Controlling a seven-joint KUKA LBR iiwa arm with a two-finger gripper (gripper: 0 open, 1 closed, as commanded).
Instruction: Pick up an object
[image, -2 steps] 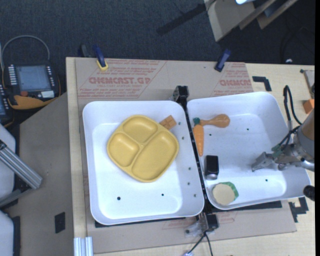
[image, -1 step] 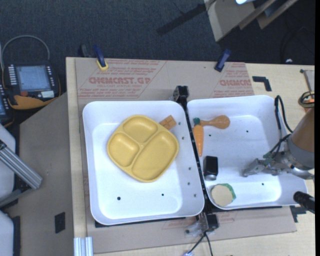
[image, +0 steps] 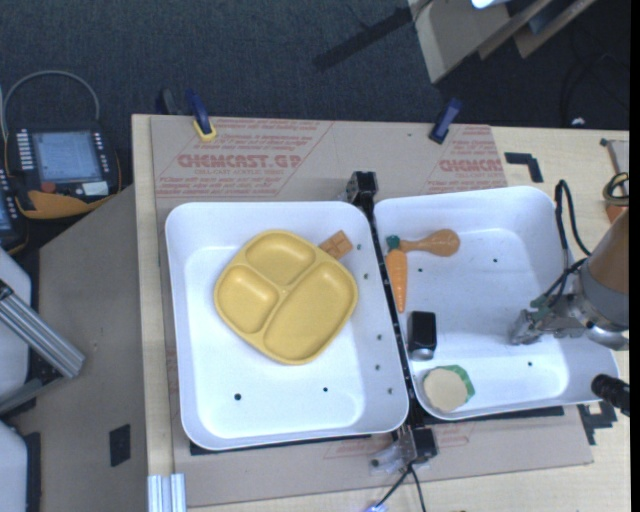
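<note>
Nothing is lifted yet. The gripper (image: 530, 328) sits low at the right bin's (image: 500, 215) right side, holding nothing; whether its jaws are open cannot be told. The carrot (image: 398, 278), black block (image: 422, 332) and round lid (image: 447, 388) lie along the left wall, with bare floor between.

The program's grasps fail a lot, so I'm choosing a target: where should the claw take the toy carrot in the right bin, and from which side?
Probably from above, across the orange body of the carrot, closing left to right. It lies flat and narrow along the right bin's left wall, green top farthest from the camera, so room on the wall side looks tight.
</note>
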